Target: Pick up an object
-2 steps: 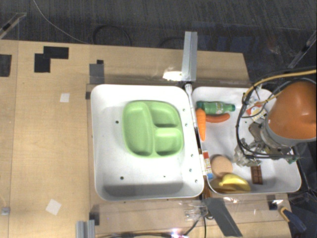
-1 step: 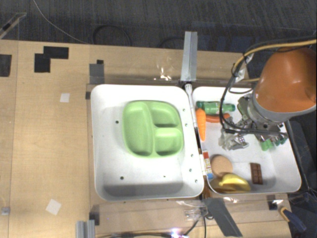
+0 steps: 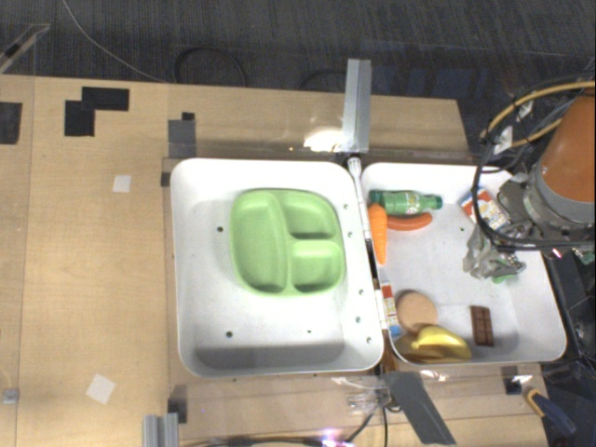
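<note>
The right bin (image 3: 540,305) holds a green bottle (image 3: 406,200) lying at its far left, with an orange carrot (image 3: 376,231) and an orange-red piece (image 3: 410,221) beside it. Near the front left lie a round brown object (image 3: 416,306) and a yellow banana (image 3: 436,343). A brown chocolate bar (image 3: 480,325) rests to the right of the banana. My gripper (image 3: 488,261) hangs over the right half of this bin, pointing down, with a small green thing (image 3: 508,268) just beside it. Nothing can be seen held in it.
The left bin (image 3: 200,250) carries a green divided plate (image 3: 285,240). A red and white packet (image 3: 484,208) lies at the right bin's far right, partly under cables (image 3: 494,133). A metal post (image 3: 357,110) stands behind the bins' shared wall.
</note>
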`<state>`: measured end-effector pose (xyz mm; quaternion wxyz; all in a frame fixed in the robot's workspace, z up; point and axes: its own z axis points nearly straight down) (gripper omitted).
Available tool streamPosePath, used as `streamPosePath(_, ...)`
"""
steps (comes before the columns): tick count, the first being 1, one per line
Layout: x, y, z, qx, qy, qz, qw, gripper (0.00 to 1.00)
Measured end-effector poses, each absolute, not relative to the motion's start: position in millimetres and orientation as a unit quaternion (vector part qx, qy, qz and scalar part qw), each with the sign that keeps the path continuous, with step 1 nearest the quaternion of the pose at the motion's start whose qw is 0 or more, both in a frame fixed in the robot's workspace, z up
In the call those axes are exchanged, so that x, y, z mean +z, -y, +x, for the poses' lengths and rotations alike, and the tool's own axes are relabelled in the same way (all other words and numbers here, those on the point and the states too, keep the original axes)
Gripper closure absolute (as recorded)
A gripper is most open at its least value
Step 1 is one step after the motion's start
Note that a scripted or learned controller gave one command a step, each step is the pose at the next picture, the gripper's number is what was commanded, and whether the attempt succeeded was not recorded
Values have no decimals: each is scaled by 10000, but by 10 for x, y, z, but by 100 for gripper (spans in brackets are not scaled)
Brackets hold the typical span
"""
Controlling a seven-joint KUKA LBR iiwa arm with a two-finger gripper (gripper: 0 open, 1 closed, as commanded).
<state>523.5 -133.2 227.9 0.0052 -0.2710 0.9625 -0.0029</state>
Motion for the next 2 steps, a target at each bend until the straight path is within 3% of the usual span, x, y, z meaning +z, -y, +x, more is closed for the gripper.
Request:
streamPosePath(1, 2501, 519, 5552, -4, -9512, -3085, 57, 100)
streamPosePath(2, 1596, 931, 5233, 3, -9272, -3745, 16, 100)
